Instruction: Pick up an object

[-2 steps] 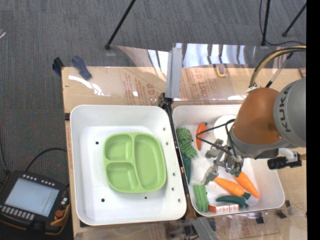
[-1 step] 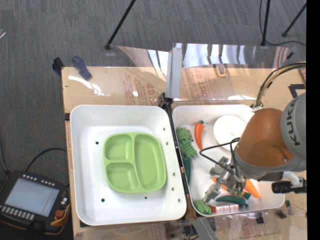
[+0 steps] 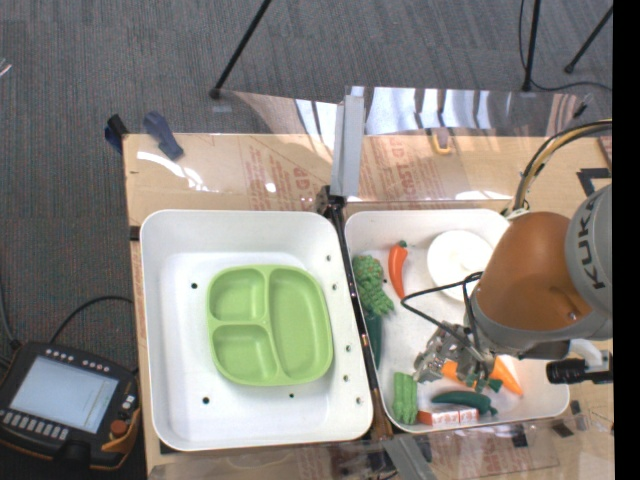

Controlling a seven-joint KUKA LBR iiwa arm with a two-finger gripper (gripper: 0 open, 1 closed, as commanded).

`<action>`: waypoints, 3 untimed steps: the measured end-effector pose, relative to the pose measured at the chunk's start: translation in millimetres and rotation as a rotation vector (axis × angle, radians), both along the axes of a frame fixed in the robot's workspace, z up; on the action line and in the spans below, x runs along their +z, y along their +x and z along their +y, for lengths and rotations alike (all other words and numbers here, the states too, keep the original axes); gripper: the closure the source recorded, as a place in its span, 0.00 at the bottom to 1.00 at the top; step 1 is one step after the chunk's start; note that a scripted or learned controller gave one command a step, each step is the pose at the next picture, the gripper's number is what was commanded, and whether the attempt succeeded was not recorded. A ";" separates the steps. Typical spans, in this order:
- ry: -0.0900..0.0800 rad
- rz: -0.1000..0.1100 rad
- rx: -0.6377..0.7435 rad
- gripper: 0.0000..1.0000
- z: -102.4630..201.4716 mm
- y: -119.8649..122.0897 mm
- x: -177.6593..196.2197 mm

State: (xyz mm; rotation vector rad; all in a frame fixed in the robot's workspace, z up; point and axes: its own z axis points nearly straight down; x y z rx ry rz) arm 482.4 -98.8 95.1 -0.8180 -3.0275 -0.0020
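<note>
- The grey arm with its orange band [image 3: 535, 268] reaches in from the right over the right white bin [image 3: 372, 230]; its metal two-finger gripper [image 3: 447, 356] sits low near that bin's front edge
- Whether the claw is spread or pressed together cannot be told, for cables and metal parts blur it
- An orange plastic carrot [image 3: 490, 372] lies just beside the gripper, partly under it; whether it is pinched cannot be told
- In the same bin: a dark green pod-shaped toy [image 3: 463, 400] near the front wall; a light green ridged block [image 3: 404, 398] at front left; a knobbly green vegetable toy [image 3: 371, 285] along the left wall; an orange-red chilli pepper [image 3: 398, 266] beside it; a round white plate [image 3: 460, 258] toward the back
- The left white bin [image 3: 175, 238] holds a light green divided tray [image 3: 269, 325] of three compartments, lying flat in the middle
</note>
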 end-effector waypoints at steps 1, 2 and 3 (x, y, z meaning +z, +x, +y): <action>-0.003 -0.007 -0.404 1.00 33.1 21.0 93.6; -0.001 -0.001 -0.205 1.00 -20.7 6.5 -9.3; -0.002 -0.014 -0.291 1.00 25.7 -3.2 123.3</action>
